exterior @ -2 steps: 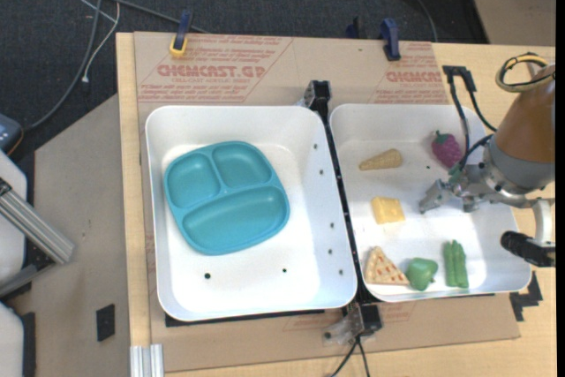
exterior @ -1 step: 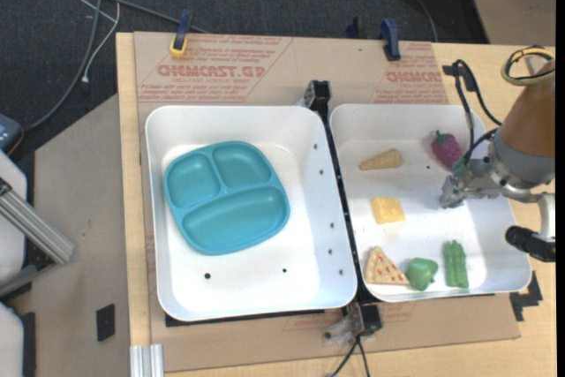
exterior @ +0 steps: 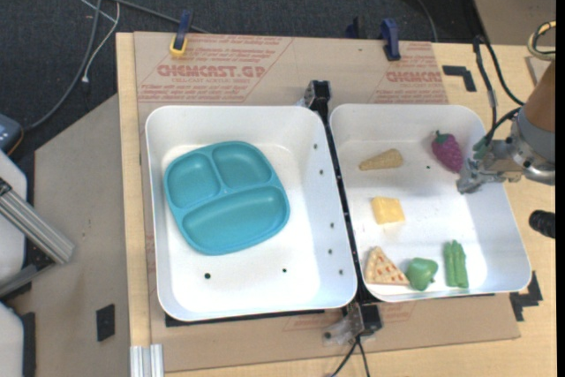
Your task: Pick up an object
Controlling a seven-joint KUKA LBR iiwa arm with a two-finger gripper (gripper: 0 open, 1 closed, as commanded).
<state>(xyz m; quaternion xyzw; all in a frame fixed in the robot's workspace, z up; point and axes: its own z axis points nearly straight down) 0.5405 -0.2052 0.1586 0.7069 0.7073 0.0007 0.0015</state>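
**Right now, the arm sits at the right bin's edge with toy food spread below it**

Well, the biggest thing on the bench (exterior: 265, 57) is the pair of white bins, and I'll use the right bin (exterior: 415, 121) as my marker. Touching its left wall is the left bin (exterior: 177, 278), and lying flat in that one is a teal divided plate (exterior: 228, 195), toward its left side.

The arm (exterior: 540, 132) reaches in over the right bin's right wall, and its gripper (exterior: 472, 177) hangs low just inside that wall, about halfway down. From where I stand I cannot tell how the gripper is set, and I see nothing between its tips.

Inside the right bin, the purple grapes (exterior: 447, 151) lie near the upper right, just beside the gripper and slightly above and left of it. A tan wedge of bread (exterior: 381, 160) lies in the upper left part. Near the bin's middle, toward the left, sits a yellow cheese block (exterior: 387, 211). Along the bin's lower edge there are three pieces in a row: a pizza slice (exterior: 382, 267) at the left, a green pepper (exterior: 422, 272) just beside it, and green beans (exterior: 455, 264) at the right.

Two blue clamps (exterior: 389, 40) grip the bench's far edge, above the bins.
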